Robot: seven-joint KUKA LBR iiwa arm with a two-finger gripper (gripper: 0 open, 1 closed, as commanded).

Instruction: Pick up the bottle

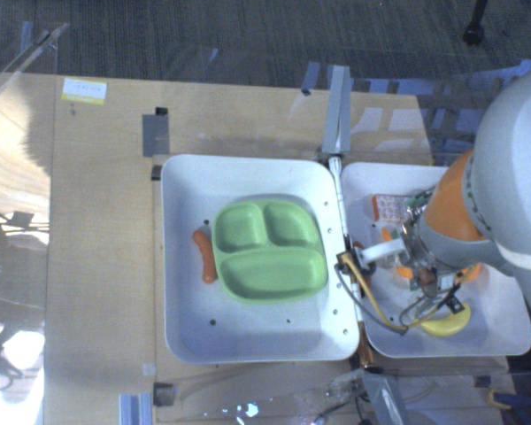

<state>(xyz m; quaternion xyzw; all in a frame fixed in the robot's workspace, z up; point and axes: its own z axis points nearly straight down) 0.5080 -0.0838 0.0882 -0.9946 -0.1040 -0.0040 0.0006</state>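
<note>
The bottle [391,208] lies in the right bin [504,335] near its back left corner; it looks clear, with a red and white label. The arm's wrist, grey with an orange band, covers the middle of that bin. My gripper [418,268] hangs just in front of the bottle, low over the bin floor, among cables. The arm hides part of the bottle's right end and whatever lies beneath the wrist.
A yellow fruit [444,324] lies at the right bin's front, beside a looping cable. Small orange pieces [404,273] show beside the gripper. In the left bin [181,326], a green divided plate [270,251] and a red-orange sausage [205,255] rest.
</note>
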